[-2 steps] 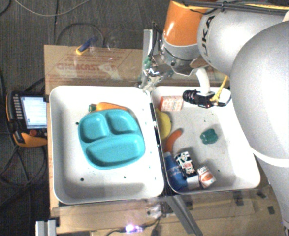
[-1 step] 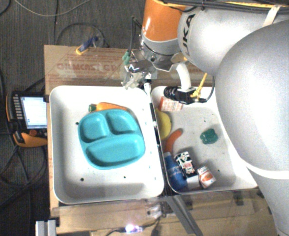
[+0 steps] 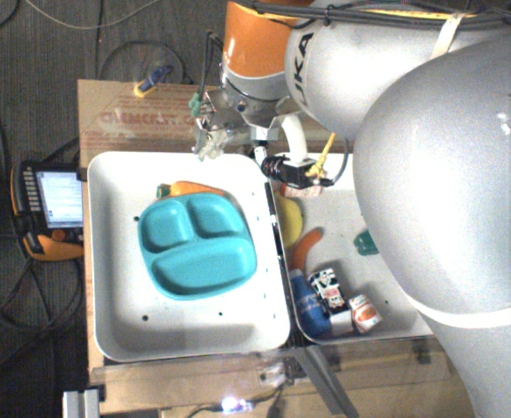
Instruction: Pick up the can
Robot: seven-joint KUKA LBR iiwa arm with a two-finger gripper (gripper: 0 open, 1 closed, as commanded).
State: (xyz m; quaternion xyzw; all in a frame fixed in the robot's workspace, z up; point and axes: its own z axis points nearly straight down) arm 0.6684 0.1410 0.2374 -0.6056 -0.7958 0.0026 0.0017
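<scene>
Teal tray (image 3: 198, 255), white bins (image 3: 116, 320)

The arm (image 3: 412, 129) is built of large, smooth, rounded shells in pale grey-white, with a glossy orange band (image 3: 259, 24) wrapping the segment above the wrist and dark "KUKA" lettering (image 3: 303, 59) printed on the shell just beside that band. Thin black cables (image 3: 368, 9) run along the top of the shells, and a pale strap crosses the casing near them. Below the orange band sits a grey metal wrist flange, and from it hangs the gripper (image 3: 210, 139), a small cluster of pale metallic parts with a green fitting and a thin dark rod (image 3: 207, 68) rising beside it.
</scene>
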